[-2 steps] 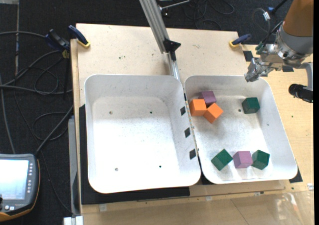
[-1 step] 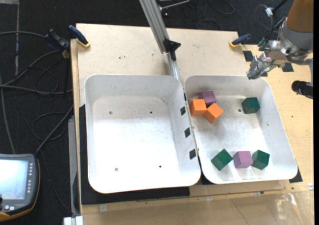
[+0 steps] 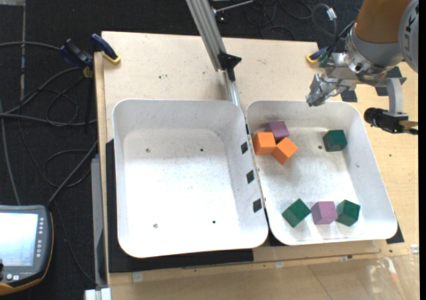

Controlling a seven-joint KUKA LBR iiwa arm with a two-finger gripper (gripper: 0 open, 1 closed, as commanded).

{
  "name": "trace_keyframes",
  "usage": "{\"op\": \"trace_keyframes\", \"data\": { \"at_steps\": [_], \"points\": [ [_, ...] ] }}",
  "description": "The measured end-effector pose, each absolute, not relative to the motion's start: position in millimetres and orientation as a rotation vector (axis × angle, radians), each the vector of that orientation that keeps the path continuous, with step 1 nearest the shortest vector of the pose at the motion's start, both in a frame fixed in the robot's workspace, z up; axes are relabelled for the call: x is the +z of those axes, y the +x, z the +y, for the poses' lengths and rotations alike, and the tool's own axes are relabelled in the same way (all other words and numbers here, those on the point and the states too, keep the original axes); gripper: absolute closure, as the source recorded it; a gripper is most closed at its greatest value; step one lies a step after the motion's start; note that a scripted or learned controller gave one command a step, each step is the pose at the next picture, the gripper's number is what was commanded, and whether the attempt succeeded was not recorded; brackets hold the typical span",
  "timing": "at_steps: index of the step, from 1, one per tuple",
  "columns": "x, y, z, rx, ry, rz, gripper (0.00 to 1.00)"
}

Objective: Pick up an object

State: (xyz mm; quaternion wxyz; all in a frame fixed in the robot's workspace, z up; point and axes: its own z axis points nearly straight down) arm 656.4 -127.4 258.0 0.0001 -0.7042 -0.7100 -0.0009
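The right bin [image 3: 370, 159] holds several small blocks. Two orange blocks [image 3: 265, 142] [image 3: 286, 150] and a purple one [image 3: 278, 130] cluster near its upper left. A dark green block [image 3: 335, 140] lies toward the upper right. Along the front sit a green block [image 3: 296, 212], a purple block [image 3: 324, 212] and another green block [image 3: 348, 212]. My gripper [image 3: 316, 96] hangs over the bin's far rim, above and to the left of the dark green block, with nothing visible in it.
The left bin [image 3: 133, 159] sits beside the right one on the wooden bench. A slanted metal pole [image 3: 203, 16] runs down to the gap between the bins. Blue and yellow clamps [image 3: 100, 46] sit at the bench's far left corner.
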Motion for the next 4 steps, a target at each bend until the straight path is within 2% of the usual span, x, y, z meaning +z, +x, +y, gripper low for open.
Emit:
{"op": "trace_keyframes", "data": {
  "at_steps": [1,3,4],
  "points": [
    [248,663.7,-78,-0.001,-2.212,-2.229,1.0],
    [241,647.5,26,-0.001,-2.211,-2.229,1.0],
    [239,658.8,74,-0.004,-2.213,-2.23,1.0]
  ]
}}
